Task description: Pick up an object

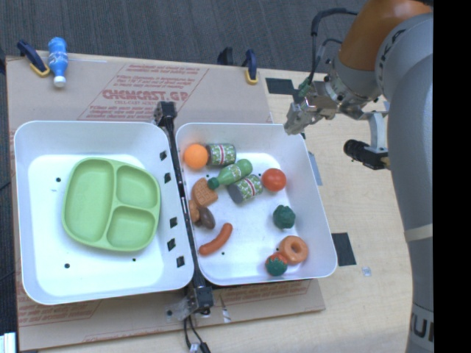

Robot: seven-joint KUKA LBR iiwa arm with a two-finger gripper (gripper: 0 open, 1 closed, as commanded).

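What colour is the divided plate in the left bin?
Light green; the divided plate shows plainly in the camera view, lying in the left bin.

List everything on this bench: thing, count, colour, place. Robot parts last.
bins: two, white, side by side
divided plate: one, light green, left bin
orange ball: one, right bin, top left
cans: two, green-labelled, right bin
tomato: one, red, right bin
sausage: one, red-orange, right bin
doughnut: one, right bin, lower right
broccoli: one, dark green, right bin
bottle: one, blue, top left on cardboard
arm: one, grey with orange band, right
pincer: one, above right bin's top right corner
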